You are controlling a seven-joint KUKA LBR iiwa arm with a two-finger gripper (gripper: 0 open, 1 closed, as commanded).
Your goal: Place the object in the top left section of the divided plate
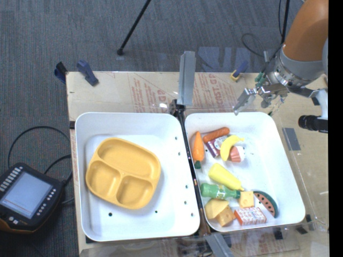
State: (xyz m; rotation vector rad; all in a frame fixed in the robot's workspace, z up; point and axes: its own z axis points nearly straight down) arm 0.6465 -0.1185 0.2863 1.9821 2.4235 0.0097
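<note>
A yellow divided plate (123, 173) with three sections lies in the left white bin (86, 127), and nothing rests on it. The right bin (273, 130) holds several toy foods: an orange carrot (198, 146), a red sausage (215, 134), a yellow banana (231, 143), a yellow corn piece (225, 176), a green bottle (218, 191), cheese wedges (218, 210), a watermelon slice (267, 202) and a small red and white box (250, 215). My gripper (256, 94) hangs above the far edge of the right bin, with nothing visible between its fingers.
A grey upright post (187, 79) stands at the back between the bins. A blue clamp (86, 71) sits at the bench's back left corner and a yellow and blue clip (238, 71) at the back right. A teach pendant (24, 197) lies on the floor to the left.
</note>
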